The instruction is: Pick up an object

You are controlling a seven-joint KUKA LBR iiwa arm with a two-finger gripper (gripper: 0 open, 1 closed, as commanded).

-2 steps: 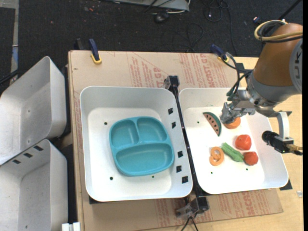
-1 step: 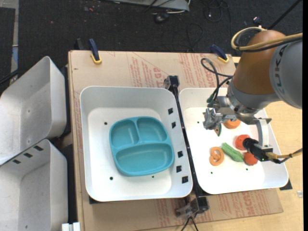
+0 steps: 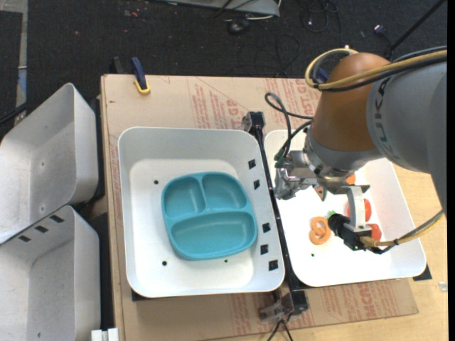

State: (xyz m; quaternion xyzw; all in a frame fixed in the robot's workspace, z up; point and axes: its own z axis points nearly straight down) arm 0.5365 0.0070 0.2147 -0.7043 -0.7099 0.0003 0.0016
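My gripper [image 3: 288, 182] hangs low over the left side of the right bin [image 3: 398, 265], close to the divider between the two bins. The wrist and the orange band above it hide what lies beneath. A small orange ring-shaped object [image 3: 319, 231] lies on the bin floor below and to the right of the gripper, apart from it. A red and white object [image 3: 368, 212] lies further right, partly covered by the robot's bracket. Between these two, a small green piece [image 3: 331, 214] shows.
The left bin [image 3: 142, 155] holds a teal divided plate [image 3: 210, 215] near its middle. Two more white bins [image 3: 43, 162] stand tilted off the bench at the left. Cardboard [image 3: 185, 94] covers the bench around the bins.
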